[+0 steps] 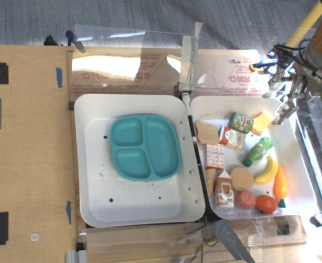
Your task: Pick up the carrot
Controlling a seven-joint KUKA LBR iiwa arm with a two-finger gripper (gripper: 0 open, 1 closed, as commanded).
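Observation:
The carrot (281, 182) is orange with a small green end. It lies along the right wall of the right bin (303, 147), near that bin's front right corner, beside a banana (267, 170) and just above a red tomato (266, 203). My gripper (281, 103) hangs over the back right corner of the same bin, well behind the carrot and close to a yellow cheese wedge (261, 123). It is open and holds nothing.
The right bin is crowded: a bread slice (207, 131), a green can (240, 122), a green bottle (258, 151), a round bun (241, 178) and several small cartons. A teal divided plate (146, 147) lies in the left bin (89, 163).

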